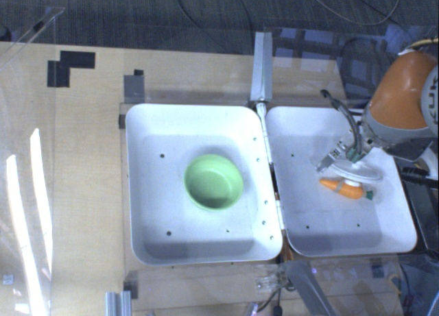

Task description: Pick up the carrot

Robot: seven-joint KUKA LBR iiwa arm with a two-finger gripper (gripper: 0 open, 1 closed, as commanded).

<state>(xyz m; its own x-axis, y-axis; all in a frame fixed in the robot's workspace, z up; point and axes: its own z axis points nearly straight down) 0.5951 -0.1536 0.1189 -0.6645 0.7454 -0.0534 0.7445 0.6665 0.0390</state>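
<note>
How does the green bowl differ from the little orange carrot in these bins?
The round pale green bowl sits in the left white bin; the slim orange carrot lies in the right white bin. The bowl is far bigger and hollow; the carrot is solid-looking and lies on its side. Each rests on a bin floor.

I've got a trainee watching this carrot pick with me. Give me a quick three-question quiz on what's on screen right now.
1. True or false: the carrot lies in the same bin as the green bowl.
2. Multiple choice: where is the gripper relative to the carrot? A) above it in the view, close to its upper edge; B) over the green bowl; C) outside both bins.
3. Fill in: the green bowl sits in the ___ bin of the camera view.

Key:
1. False. The carrot is in the right bin, the bowl in the left bin.
2. A.
3. Left.
</note>
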